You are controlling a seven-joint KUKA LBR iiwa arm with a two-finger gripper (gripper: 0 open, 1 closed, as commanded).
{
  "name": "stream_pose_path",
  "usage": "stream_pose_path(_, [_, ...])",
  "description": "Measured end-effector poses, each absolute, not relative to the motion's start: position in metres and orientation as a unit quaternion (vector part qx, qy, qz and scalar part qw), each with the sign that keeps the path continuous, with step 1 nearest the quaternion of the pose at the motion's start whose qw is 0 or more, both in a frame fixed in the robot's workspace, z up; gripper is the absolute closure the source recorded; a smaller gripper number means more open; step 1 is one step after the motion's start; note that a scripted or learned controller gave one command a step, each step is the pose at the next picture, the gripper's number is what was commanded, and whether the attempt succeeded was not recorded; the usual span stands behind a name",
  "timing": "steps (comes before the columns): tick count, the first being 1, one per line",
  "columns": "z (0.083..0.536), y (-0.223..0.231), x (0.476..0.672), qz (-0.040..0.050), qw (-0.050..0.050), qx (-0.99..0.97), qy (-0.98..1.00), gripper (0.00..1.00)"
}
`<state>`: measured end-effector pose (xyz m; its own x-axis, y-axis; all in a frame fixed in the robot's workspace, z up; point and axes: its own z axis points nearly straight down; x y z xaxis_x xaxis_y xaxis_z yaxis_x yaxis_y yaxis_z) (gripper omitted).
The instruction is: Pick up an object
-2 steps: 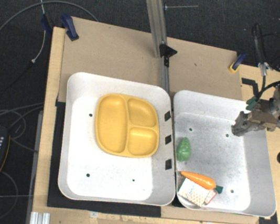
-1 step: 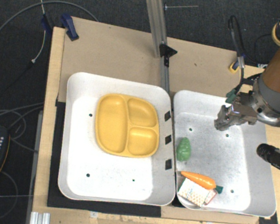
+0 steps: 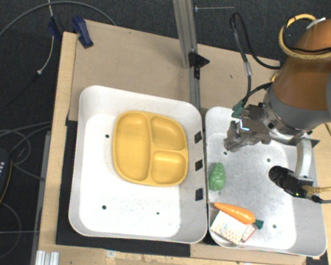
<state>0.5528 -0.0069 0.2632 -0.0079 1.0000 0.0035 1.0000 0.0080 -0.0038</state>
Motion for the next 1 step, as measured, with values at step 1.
stream_pose_path(1, [0.2641,0.0450,0.5621,-0.0015,0.000,-0.705,-0.710,1.00])
